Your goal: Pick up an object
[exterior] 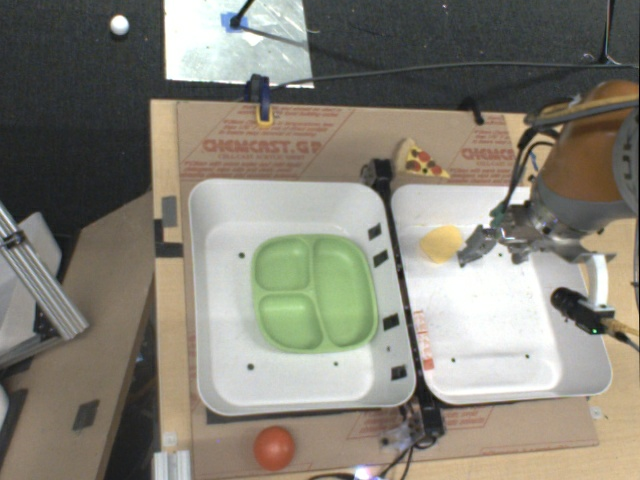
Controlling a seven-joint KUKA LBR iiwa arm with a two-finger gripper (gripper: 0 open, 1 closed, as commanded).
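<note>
Grey arm with orange band (black cables trailing).

this is a robotics lab. a brown board printed with red lettering lies on black fabric, bearing two white bins. an aluminium extrusion frame stands at nine o'clock, cables run across at one o'clock, and a clamp grips the board's edge at twelve o'clock.

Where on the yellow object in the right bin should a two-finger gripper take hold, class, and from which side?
Probably across the narrower width of the yellow object, coming down from above. It looks like a low, rounded lump lying flat on the floor of the right bin, with bare floor around it, so a level approach would likely slide over it. The gripper sits at its right edge.
</note>
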